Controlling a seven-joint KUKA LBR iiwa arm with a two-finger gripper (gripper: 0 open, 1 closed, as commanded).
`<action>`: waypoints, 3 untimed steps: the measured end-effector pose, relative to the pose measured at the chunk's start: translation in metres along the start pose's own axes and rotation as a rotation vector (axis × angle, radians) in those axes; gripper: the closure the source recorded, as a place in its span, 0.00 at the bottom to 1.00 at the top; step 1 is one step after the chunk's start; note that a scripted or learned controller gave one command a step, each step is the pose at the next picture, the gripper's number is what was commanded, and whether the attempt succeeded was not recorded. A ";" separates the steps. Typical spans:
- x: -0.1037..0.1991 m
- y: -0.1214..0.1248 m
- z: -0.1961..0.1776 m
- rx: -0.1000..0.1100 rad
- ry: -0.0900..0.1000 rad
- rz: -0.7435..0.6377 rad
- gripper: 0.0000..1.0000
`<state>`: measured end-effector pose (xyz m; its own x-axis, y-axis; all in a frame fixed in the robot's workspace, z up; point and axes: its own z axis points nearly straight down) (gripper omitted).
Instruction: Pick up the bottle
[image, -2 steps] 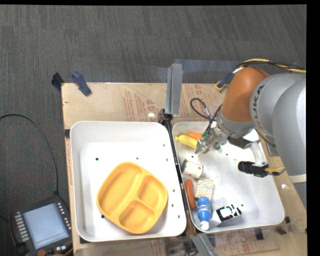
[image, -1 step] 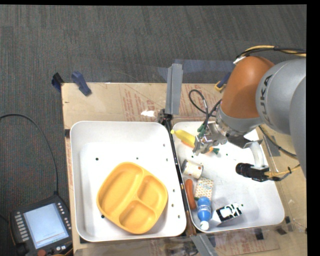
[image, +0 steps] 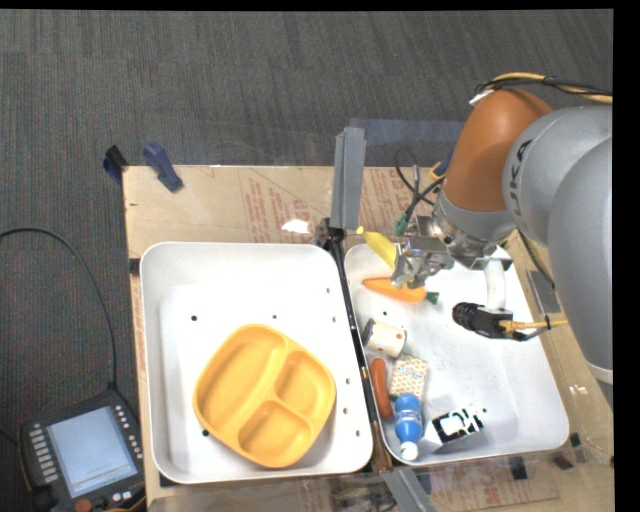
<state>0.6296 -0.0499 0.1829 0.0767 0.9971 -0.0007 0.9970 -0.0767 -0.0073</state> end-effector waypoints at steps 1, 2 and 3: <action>0.032 0.012 0.000 -0.002 0.000 -0.280 1.00; 0.032 0.012 0.000 -0.001 0.000 -0.038 1.00; 0.059 0.010 0.000 0.002 0.000 -0.201 1.00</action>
<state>0.6437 0.0078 0.1827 -0.1239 0.9923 0.0010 0.9923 0.1239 -0.0090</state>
